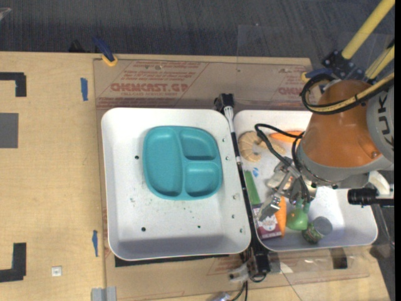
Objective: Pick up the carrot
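In the right bin (360, 231), the gripper (280, 196) hangs low over a clutter of things; I cannot tell how wide it stands or whether it grips anything. One carrot (282, 215) lies just beneath it, orange and short, beside one green vegetable (299, 219) to its right. One dark red packet (269, 227) lies at the near left, one green stick (252, 187) along the left wall, one tan round slice (252, 145) at the far left, one grey cylinder (321, 224) near right. The left bin (119, 187) holds one teal divided plate (182, 162). Two white bins sit on a cardboard sheet (156, 80) upon a pale wooden bench (44, 187); dark carpet (156, 11) lies beyond
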Controlling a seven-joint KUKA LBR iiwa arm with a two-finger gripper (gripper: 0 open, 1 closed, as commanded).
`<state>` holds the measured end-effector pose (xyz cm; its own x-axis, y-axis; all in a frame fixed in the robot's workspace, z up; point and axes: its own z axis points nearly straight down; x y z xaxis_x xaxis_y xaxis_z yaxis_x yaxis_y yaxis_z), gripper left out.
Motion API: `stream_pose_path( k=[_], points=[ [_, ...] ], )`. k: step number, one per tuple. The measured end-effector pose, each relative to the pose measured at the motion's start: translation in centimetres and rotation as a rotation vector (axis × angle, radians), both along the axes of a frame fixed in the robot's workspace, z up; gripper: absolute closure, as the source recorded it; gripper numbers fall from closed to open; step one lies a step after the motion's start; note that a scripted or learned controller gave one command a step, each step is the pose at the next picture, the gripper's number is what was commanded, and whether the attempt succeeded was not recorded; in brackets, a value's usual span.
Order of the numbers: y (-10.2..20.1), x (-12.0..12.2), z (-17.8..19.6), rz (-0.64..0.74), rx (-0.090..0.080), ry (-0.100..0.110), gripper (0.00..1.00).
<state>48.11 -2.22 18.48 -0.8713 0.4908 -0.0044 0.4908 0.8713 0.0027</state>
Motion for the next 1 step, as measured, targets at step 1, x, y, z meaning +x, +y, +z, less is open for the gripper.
stream_pose_path(
  k=[1],
  points=[
    [0.0,0.0,0.0,0.0,0.0,0.0,0.0]
  ],
)
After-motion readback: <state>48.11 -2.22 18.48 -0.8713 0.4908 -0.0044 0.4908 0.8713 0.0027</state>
